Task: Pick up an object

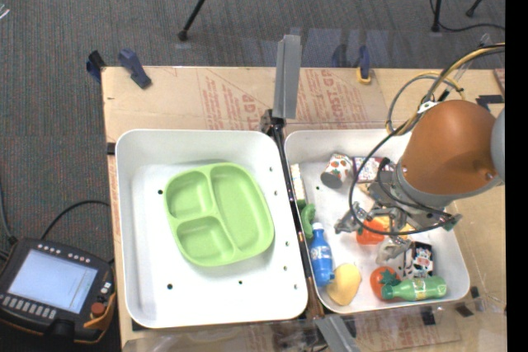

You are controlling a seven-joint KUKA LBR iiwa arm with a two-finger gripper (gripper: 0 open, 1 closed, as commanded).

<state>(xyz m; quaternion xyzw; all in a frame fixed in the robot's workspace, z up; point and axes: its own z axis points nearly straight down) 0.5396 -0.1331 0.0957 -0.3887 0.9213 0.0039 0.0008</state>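
My gripper hangs low over the middle of the right bin, under the arm's orange band. It sits right above a small orange object, which it partly hides. Whether it touches that object I cannot tell. Around it lie a blue bottle, a yellow lemon-like fruit, a red round piece, a green bottle and a small black-and-white carton.
The left bin holds a green divided plate. A spotted white toy and a printed packet lie at the right bin's far side, with a green item by the divider. A grey post stands behind the bins.
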